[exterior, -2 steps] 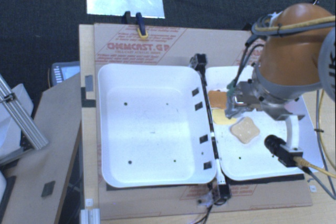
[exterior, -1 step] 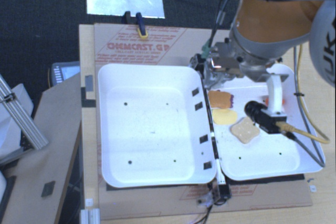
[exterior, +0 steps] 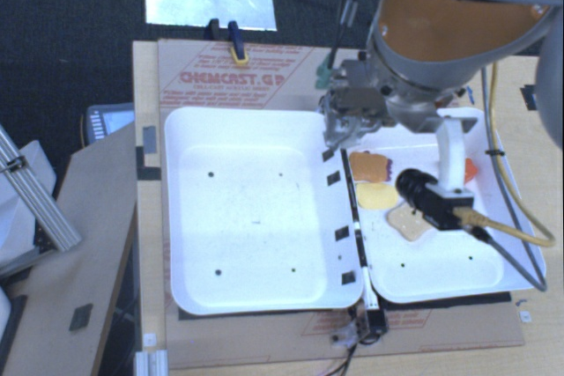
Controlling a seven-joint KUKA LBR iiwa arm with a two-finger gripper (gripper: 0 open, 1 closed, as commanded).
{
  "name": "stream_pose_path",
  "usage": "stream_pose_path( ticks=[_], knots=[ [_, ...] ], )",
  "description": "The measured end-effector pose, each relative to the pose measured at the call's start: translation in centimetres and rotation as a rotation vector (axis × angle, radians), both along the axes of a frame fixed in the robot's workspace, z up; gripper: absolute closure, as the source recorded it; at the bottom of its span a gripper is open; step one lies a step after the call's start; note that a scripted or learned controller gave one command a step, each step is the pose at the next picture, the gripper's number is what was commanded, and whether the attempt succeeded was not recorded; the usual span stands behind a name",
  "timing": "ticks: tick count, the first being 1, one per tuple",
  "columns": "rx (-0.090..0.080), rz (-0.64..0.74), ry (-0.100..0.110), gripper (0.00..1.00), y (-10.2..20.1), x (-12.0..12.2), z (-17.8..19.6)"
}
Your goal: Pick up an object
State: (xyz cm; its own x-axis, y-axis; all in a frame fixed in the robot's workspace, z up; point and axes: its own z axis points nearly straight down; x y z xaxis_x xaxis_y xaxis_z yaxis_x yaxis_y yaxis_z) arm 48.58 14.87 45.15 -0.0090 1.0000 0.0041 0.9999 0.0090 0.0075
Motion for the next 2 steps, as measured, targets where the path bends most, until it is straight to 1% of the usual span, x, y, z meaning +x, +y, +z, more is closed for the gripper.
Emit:
stream_pose_path(
  ticks=[1,2],
  knots=[
    [-0.002,-0.001,0.002,1.0,-0.3,0.1,0.8],
    [-0.001,-0.001,0.005,1.0,3.9,0.0,1.6]
  ],
)
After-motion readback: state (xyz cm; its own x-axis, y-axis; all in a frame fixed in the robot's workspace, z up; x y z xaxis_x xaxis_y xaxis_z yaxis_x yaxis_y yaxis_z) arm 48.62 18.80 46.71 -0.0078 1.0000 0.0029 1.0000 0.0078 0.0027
